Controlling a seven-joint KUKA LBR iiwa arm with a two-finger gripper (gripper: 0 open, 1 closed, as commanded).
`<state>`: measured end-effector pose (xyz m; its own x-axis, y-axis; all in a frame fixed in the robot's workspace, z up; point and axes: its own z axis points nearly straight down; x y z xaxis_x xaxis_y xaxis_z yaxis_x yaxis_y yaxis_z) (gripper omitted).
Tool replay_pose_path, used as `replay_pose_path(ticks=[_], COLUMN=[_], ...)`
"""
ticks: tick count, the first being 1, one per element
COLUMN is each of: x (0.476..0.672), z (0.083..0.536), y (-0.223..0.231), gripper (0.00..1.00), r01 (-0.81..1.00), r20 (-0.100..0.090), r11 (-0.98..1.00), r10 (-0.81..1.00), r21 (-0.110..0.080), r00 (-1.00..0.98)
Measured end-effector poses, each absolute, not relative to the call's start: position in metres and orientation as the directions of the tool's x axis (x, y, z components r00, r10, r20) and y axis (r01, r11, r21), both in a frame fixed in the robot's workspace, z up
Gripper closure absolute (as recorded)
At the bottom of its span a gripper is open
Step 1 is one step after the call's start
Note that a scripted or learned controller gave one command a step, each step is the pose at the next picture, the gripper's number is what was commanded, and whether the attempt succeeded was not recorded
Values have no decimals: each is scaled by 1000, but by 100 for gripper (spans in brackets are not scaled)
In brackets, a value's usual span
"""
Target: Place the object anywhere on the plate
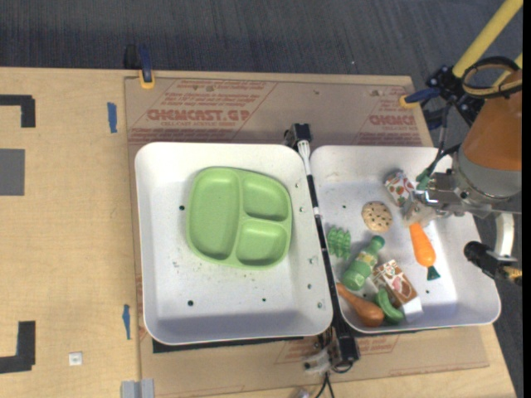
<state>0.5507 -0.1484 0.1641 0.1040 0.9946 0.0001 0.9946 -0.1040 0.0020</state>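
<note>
One carrot (422, 245) lies just below the tool (425, 196); whether the tool grips anything I cannot tell.

arm (496, 152) cut off at right edge

A single fixed camera looks down on the bench (66, 222) from above, at a slight slant, so the far edge and a strip of dark floor (249, 15) sit along the top of the view. It stands far enough back to take in both white bins whole: the left bin (162, 288) near the middle, the right bin (473, 293) toward the right side. The arm (498, 139) enters from the right edge, cut off by the frame.
</note>
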Motion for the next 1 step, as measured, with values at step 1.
replay_pose_path(ticks=[1], x=[524], z=[198], y=[-63], gripper=[100], r01=[988], r20=[1], r11=[-153], r10=[988], r21=[-3], r00=[153])
